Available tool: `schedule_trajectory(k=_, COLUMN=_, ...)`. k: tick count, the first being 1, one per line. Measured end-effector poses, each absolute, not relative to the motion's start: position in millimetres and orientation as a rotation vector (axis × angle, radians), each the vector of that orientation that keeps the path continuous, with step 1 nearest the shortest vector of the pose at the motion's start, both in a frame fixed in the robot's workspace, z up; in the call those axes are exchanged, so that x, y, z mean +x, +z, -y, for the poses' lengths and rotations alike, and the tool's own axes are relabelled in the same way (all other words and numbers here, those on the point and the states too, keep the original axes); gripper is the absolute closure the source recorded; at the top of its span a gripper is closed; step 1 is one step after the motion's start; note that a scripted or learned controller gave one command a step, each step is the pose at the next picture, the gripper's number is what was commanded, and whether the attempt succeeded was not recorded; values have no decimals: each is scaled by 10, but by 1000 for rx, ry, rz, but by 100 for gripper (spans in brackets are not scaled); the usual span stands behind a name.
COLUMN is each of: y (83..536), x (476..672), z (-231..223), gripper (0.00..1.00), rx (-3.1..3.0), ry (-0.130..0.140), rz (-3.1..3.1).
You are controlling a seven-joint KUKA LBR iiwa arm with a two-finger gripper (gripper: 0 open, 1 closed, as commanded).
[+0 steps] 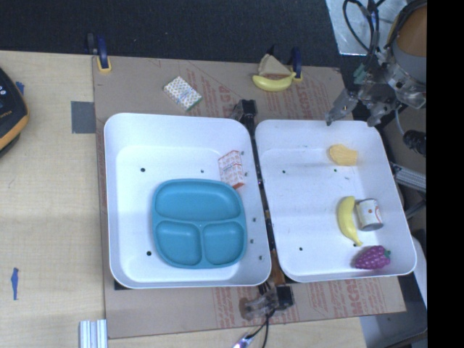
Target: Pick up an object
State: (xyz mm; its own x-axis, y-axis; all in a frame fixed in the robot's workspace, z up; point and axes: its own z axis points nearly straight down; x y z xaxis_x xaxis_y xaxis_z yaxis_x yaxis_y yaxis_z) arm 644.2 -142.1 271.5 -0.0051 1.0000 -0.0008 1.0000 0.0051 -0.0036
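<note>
Yellow piece [343,154] in right bin [290,194], just below tool [355,111]; tool fingers spread, ungripped.

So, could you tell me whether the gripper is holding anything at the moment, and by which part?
Nothing is held: the gripper hangs open above the right bin's far edge.

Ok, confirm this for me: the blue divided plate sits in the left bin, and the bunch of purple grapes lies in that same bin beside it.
Not quite. The blue divided plate does sit in the left bin, but the bunch of purple grapes lies in the right bin, at its near right corner, below the banana. The camera view shows this.
</note>
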Motion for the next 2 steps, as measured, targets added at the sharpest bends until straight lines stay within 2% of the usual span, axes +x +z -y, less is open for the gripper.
schedule_trajectory(k=1, y=1128, x=6148, z=1839, gripper=0, rx=-2213, ry=9, rz=2223)
schedule_trajectory(k=2, y=914, x=5510, z=2060, gripper=0, rx=-2215, ry=6, rz=2224)
